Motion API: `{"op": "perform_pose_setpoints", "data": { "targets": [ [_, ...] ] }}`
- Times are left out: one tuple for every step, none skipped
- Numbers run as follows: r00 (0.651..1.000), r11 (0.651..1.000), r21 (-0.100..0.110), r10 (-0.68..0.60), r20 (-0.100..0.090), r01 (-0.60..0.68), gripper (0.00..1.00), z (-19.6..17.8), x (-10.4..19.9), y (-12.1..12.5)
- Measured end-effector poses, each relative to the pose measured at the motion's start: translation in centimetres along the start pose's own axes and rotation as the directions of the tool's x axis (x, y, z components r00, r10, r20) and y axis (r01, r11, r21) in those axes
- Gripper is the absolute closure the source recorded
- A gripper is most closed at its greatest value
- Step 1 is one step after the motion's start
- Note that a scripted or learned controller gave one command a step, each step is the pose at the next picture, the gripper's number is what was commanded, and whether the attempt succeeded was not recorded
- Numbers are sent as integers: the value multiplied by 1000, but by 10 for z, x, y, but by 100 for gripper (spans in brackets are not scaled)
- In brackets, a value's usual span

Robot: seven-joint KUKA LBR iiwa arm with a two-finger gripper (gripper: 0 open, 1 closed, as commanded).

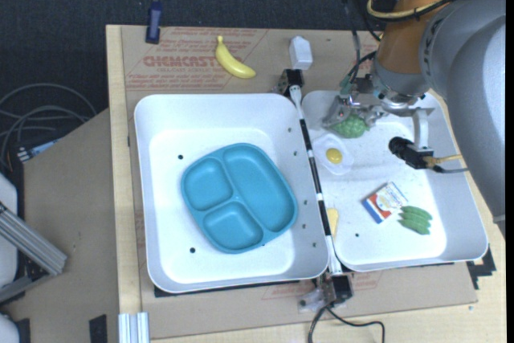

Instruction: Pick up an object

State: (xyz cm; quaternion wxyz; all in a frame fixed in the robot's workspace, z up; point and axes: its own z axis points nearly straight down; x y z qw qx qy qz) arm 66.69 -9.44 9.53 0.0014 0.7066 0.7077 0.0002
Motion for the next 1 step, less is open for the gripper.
{"op": "perform_pose_setpoints", "data": {
  "targets": [
    [1000,1000,2,0,-4,0,100,-91,67,-57]
  ]
}}
